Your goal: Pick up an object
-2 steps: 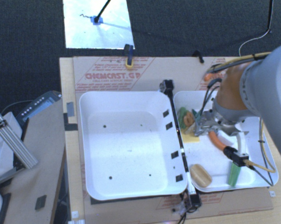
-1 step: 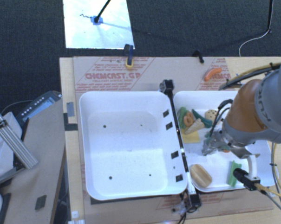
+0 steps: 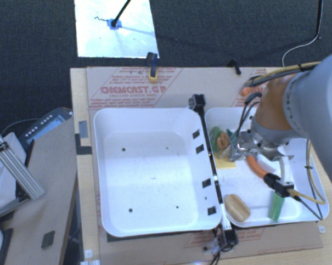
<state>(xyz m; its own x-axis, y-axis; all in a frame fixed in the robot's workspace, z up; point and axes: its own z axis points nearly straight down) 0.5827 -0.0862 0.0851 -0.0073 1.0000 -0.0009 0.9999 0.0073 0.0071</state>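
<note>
- White plastic forms the left bin (image 3: pixel 151 174), which sits on the bench (image 3: pixel 125 87) touching the right bin (image 3: pixel 317 197) along a dark clipped seam.
- Inside the right bin, near that seam at the upper end, lies a green-and-tan toy (image 3: pixel 220 139), with a yellow flat piece (image 3: pixel 226 163) just below it.
- A tan oval block (image 3: pixel 237 207) lies at the right bin's lower left corner.
- The gripper (image 3: pixel 245 149) hangs over the right bin's middle, beside the toy; whether it is clenched or released cannot be told.
- An orange stick (image 3: pixel 257 166) lies just right of the gripper.
- A green block (image 3: pixel 277 205) stands near the right bin's lower edge.
</note>
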